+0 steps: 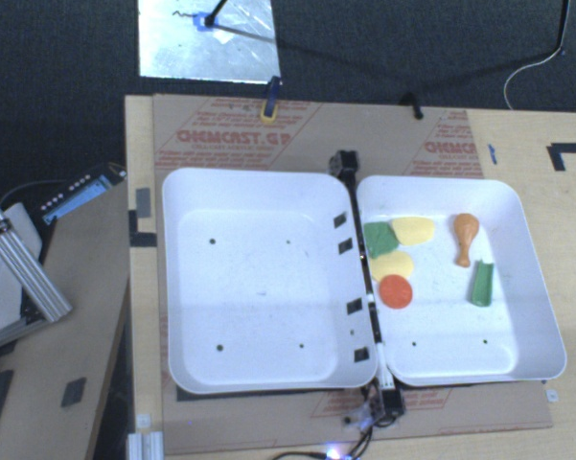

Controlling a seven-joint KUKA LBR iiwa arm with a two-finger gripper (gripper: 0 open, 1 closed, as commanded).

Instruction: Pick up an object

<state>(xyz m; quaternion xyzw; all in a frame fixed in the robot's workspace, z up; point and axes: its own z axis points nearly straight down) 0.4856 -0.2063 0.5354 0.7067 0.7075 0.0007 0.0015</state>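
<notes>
Camera view has all the pickable stuff bunched in the right bin [532, 286]: orange drumstick [465, 236], red disc [396, 291], green stick [481, 284]. Gripper state? Honestly can't tell.

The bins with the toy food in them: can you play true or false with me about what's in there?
1. All the toy food lies in the right bin. True.
2. The drumstick is blue. False: it is orange-brown.
3. The red round piece sits nearer the divider between the bins than the green stick does. True.
4. The left bin holds a banana. False: the food is in the other bin.
5. The green stick lies just below the drumstick in the camera view. True.
6. The red round piece is in the far right corner of its bin. False: it is near the bin's left side, below a yellow piece.
</notes>
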